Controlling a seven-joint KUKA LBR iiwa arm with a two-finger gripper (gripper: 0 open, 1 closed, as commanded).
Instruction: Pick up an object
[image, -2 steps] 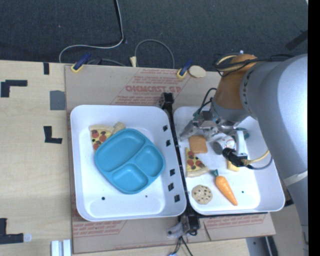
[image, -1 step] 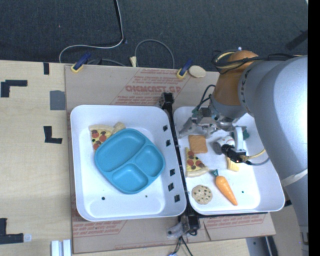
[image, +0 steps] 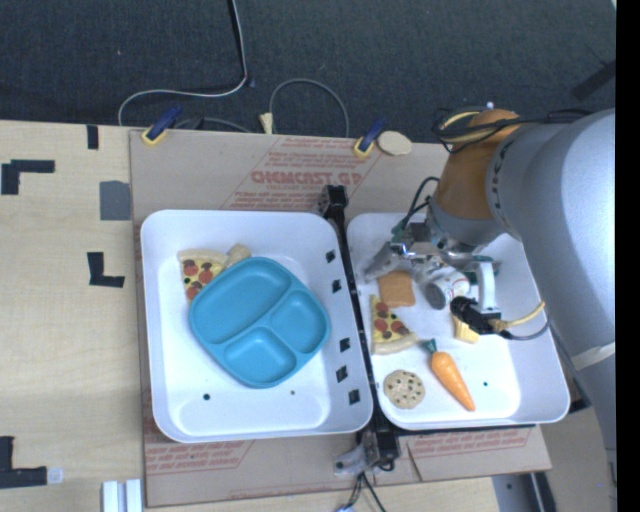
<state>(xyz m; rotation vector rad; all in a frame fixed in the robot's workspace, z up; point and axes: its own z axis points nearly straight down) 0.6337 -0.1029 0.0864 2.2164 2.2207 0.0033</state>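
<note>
**Gripper low in the right bin, above the toast**

The gripper (image: 420, 262) hangs low in the right bin (image: 530, 400); whether it is apart or together cannot be made out. Just below it lies a toast slice (image: 396, 290), nothing visibly clamped. Further below sits a pizza slice (image: 388, 328), then a cookie (image: 404, 388). Down and to its right lies a carrot (image: 452, 378). Far to its left, in the left bin (image: 160, 300), a blue divided plate (image: 260, 320) rests beside another pizza slice (image: 199, 270).
</note>
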